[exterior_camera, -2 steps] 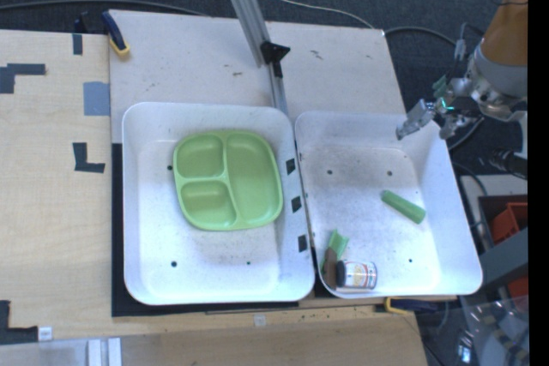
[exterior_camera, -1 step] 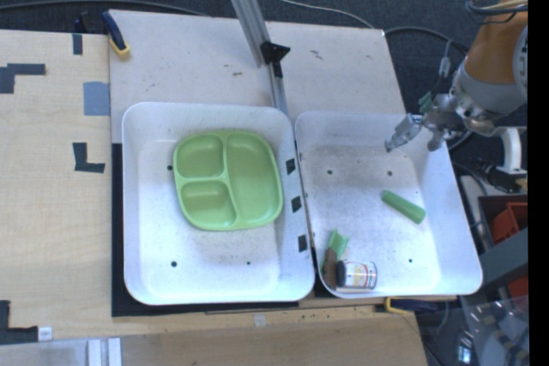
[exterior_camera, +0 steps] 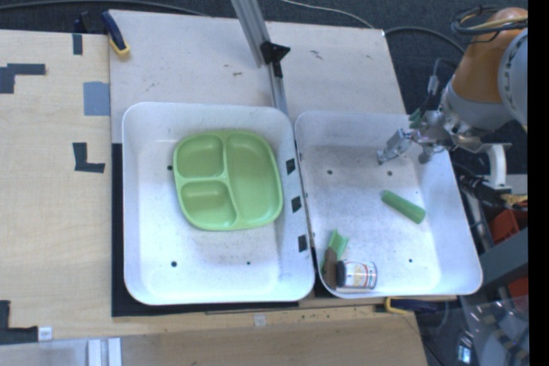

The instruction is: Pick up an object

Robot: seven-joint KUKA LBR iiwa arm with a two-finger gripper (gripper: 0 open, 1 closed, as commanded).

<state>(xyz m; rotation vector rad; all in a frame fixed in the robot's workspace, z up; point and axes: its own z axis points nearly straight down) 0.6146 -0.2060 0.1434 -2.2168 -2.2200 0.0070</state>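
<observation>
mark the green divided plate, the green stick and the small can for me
Light green three-compartment plastic plate (exterior_camera: 228, 181), camera view, ridge where compartments meet.
Short green cylindrical stick (exterior_camera: 403, 207), camera view, mid-length.
Small white-labelled can lying sideways (exterior_camera: 357, 274), camera view, its side.

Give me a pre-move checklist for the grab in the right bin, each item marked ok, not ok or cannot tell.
1. Target in sight: the green stick lies in the open on the floor of the right bin. Ok.
2. Room around the target: nothing touches it. Ok.
3. Gripper placement: over the right bin, up-image of the stick, not above it. Not ok yet.
4. Gripper load: nothing seen in it. Ok.
5. Other candidates: the small jar and the green piece crowd together at the bin's near-left corner against the wall. Not ok for an easy grasp.
6. Green divided plate: sits in the left bin, out of the way. Ok.
</observation>
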